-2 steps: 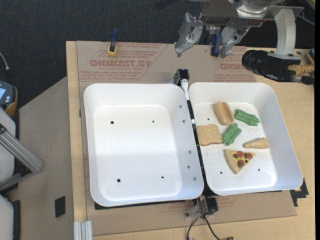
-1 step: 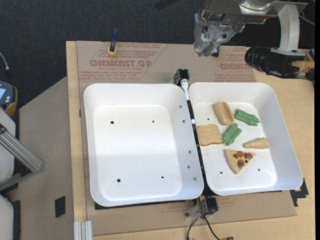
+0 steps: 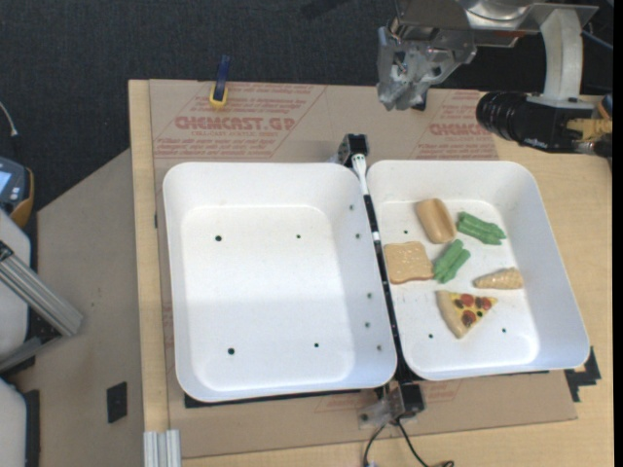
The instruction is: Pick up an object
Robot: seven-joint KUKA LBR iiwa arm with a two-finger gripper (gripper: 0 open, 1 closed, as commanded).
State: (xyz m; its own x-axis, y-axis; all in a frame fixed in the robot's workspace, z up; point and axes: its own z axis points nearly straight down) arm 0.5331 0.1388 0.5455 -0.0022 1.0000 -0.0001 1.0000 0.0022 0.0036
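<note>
While my gripper hangs above the bench, finger state indeterminate, right bin holds bread roll, toast, pizza slice, left bin alongside.

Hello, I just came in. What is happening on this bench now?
A grey robot arm is meant to pick up an object. Its claw hangs above the cardboard behind the two bins, with nothing visible in it. The right shallow white bin holds toy food: a tan bread roll, a square toast slice, two green bean pieces, a pale wedge and a pizza slice. The left white bin sits beside it. Nothing is picked yet.
</note>
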